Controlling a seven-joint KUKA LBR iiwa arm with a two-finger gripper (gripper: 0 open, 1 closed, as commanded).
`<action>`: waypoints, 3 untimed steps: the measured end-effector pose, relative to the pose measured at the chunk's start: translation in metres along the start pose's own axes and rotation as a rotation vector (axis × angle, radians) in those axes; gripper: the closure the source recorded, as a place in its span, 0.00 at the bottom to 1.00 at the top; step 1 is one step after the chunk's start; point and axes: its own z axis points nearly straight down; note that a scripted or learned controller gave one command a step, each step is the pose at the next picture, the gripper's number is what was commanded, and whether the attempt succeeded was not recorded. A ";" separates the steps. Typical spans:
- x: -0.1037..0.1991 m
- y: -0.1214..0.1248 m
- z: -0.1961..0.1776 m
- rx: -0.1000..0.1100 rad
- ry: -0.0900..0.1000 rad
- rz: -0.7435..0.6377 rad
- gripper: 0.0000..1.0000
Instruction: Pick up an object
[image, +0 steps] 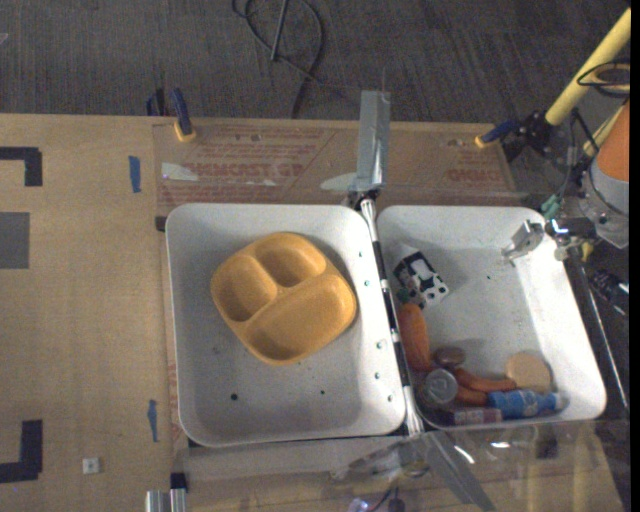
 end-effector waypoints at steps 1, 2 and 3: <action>0.018 -0.080 0.064 0.002 0.002 -0.102 0.00; 0.059 -0.047 0.088 -0.003 -0.001 -0.258 0.00; 0.036 0.000 0.077 -0.004 -0.002 -0.388 0.00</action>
